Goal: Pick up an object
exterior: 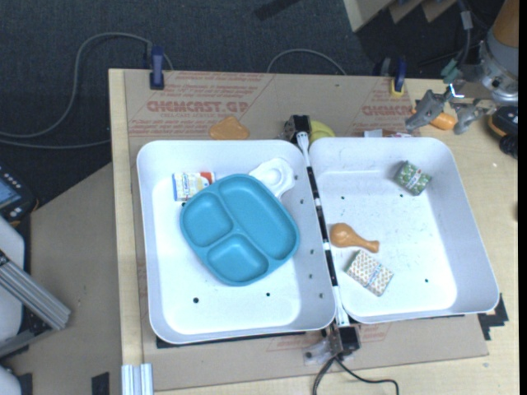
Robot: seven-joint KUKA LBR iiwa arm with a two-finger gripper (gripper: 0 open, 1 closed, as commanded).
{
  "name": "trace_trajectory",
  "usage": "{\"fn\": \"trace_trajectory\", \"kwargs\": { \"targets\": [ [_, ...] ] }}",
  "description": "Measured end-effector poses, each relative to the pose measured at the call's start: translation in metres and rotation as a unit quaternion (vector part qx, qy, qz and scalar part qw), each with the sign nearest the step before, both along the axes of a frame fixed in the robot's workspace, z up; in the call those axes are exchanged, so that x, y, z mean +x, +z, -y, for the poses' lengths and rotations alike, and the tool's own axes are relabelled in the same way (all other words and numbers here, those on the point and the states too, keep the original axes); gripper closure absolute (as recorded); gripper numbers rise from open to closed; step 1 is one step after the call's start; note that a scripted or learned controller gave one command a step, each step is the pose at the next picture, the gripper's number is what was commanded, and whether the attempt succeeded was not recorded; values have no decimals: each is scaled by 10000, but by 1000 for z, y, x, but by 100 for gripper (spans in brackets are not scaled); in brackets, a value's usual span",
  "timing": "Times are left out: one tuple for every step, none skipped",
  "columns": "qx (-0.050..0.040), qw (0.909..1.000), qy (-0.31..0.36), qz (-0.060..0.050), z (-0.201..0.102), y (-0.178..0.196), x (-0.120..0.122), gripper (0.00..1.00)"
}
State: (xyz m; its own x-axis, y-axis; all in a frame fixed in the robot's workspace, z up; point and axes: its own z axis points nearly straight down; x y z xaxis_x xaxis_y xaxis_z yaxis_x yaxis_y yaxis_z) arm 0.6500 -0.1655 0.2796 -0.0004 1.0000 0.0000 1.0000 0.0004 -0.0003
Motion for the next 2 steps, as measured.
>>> {"fn": "trace_trajectory", "kwargs": {
  "targets": [
    [8,10000,-28,-66,61,-133,-11,0],
    [14,10000,16,-30,24,-200,3,0]
  ]
}}
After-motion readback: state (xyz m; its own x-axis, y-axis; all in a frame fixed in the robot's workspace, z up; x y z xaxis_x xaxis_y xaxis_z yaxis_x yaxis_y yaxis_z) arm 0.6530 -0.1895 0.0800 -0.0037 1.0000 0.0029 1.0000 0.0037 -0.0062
